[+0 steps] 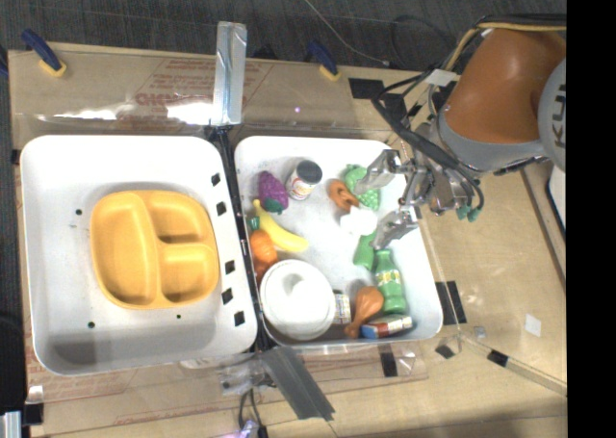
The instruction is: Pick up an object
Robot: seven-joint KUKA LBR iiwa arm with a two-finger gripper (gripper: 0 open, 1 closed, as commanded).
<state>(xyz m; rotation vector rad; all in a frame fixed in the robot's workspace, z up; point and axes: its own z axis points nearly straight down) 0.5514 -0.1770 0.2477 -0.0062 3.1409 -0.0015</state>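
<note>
Two shallow white plastic bins with rounded corners are seen side by side on the tan worktop (500, 330). In the left bin (58, 330) a glossy yellow tray (154, 245) with three moulded compartments is laid flat. The right bin (327, 152) is crowded with small toy items: a knobbly purple grape bunch (272, 190), a small round tin (306, 176), a curved yellow banana (281, 234), an orange piece (262, 247) against the left wall, a smooth white bowl (296, 297) turned rim-down, a green bottle (388, 282) with a printed label, a brown drumstick shape (367, 303), an orange curled piece (341, 194) and a leafy green piece (364, 186). The hand (390, 197) is positioned over the right side of this bin, its two metal fingers spread apart, one near the leafy green piece and the other just above the bottle. Nothing is seen gripped between them. The grey arm (500, 99), with its domed orange band, enters from the right.
</note>
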